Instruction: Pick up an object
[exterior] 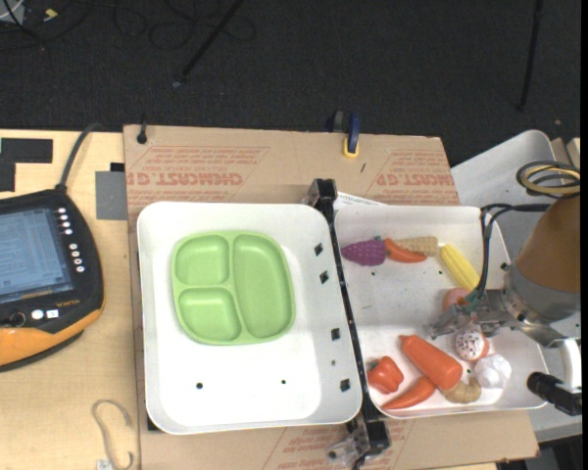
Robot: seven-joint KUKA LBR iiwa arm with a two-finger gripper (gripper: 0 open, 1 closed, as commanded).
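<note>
The right bin [412,262] holds several toy foods. A purple grape bunch [364,253], a red-orange chilli [404,254] and a pale corn cob [418,244] lie at its far side. A yellow corn cob [458,264] lies right of them. An orange carrot [431,357], a red pepper [383,373] and a second chilli [409,396] lie near the front. My gripper [467,309] is low in the bin's right half, above a white speckled piece [468,344] and beside a pinkish item [455,299] that it partly hides. A white garlic [493,368] sits at the front right.
The left bin [167,380] holds a green divided plate [232,288]. A black divider [338,302] runs between the bins. A teach pendant [34,272] lies at the far left of the bench. The arm's orange band [559,248] and cables hang over the right bin's right wall.
</note>
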